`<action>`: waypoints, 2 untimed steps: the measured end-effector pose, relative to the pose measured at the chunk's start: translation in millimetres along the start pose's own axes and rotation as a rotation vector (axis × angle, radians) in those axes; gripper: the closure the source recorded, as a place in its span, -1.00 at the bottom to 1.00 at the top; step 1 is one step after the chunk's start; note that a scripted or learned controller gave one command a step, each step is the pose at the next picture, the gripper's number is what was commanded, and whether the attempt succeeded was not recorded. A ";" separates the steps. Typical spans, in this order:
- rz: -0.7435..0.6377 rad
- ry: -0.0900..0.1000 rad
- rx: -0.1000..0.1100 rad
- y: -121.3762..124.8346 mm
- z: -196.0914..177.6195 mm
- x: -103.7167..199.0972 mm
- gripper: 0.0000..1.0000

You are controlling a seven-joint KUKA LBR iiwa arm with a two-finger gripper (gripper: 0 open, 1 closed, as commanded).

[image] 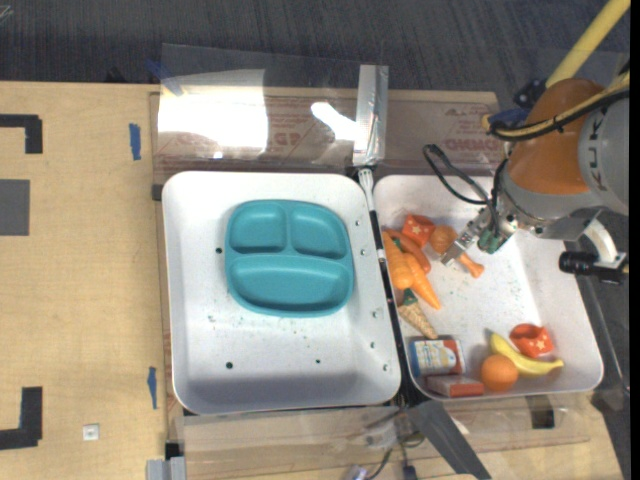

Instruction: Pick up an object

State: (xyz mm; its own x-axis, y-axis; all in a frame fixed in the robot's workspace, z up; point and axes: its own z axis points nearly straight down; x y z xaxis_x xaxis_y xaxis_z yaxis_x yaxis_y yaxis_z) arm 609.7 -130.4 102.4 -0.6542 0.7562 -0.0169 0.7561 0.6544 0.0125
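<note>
Small orange carrot-like piece [472, 266] lies in the right bin [560, 308], centre-right of frame, just below the gripper [463, 250]; whether the tool is open, closed or gripping it cannot be told. Left bin [190, 298] holds a teal divided plate [290, 256] on a tan bench [80, 268]

Grey arm [600, 168] with a rounded orange band [550, 138] above the wrist; black cables [455, 173] loop alongside; small metallic hand [470, 246] with green detail.

Toy foods [440, 298] scattered in right bin [560, 298].
</note>
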 end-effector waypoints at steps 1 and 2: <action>0.092 0.008 0.000 42.8 -123.3 73.3 1.00; 0.081 0.013 0.007 73.6 -151.7 117.6 1.00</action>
